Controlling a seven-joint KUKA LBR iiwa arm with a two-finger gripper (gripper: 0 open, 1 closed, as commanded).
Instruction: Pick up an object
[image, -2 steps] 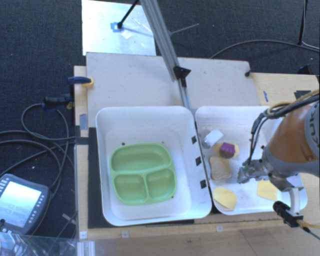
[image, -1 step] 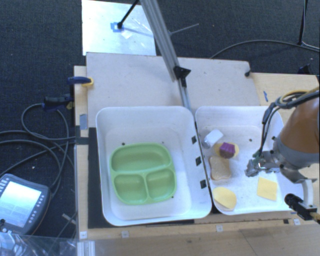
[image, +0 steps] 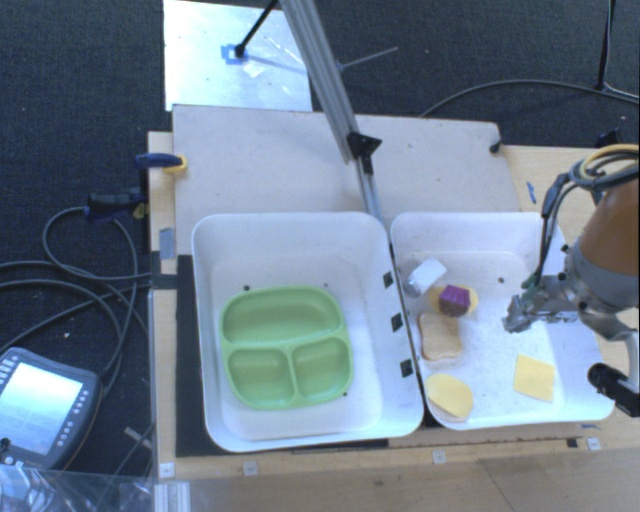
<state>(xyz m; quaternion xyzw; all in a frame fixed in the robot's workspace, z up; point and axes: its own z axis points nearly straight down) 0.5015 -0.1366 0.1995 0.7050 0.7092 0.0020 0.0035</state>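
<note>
A yellow cheese-like square (image: 535, 378) is lying flat in the lower right of the frame, on the floor of the right white bin (image: 480, 228). The gripper (image: 522, 314) is hanging just above and left of it, over bare bin floor, with nothing visibly between its tips; how it is set cannot be told from this slant. The grey arm (image: 610, 250) with its orange band is reaching in from the right edge.

Further left in the same bin, a purple block (image: 455, 298) is sitting on a yellow piece, touching the top of a tan bread-shaped slice (image: 441, 337). A small white block (image: 427, 274) is lying just above them, near the dividing wall. A round yellow disc (image: 450, 396) is resting at the bin's lower left corner, well apart from the gripper.

The left white bin (image: 290, 225) is holding a green three-compartment tray (image: 286, 346). A metal pole (image: 330, 85) is slanting down from the top centre to the bins' shared edge. A pendant with a lit screen (image: 40, 400) is lying at the lower left among cables.
</note>
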